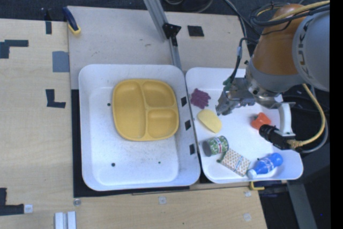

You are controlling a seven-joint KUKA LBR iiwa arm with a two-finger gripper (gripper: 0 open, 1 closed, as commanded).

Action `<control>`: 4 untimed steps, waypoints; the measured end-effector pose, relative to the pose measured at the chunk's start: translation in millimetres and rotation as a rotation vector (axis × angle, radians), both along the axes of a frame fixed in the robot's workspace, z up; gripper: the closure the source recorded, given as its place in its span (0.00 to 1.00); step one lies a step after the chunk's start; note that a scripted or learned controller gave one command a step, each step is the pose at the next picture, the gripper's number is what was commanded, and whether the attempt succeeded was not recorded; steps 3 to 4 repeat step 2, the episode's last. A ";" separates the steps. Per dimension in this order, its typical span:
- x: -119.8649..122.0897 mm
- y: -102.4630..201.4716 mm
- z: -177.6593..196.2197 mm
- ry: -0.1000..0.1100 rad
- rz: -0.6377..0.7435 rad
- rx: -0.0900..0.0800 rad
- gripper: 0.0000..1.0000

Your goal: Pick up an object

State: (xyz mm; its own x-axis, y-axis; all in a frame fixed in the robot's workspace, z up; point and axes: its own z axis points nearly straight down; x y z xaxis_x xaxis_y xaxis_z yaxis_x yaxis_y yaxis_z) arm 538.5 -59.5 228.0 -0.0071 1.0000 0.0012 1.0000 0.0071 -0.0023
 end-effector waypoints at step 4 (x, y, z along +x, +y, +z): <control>14.9 116.8 -1.1 0.000 0.001 0.000 1.00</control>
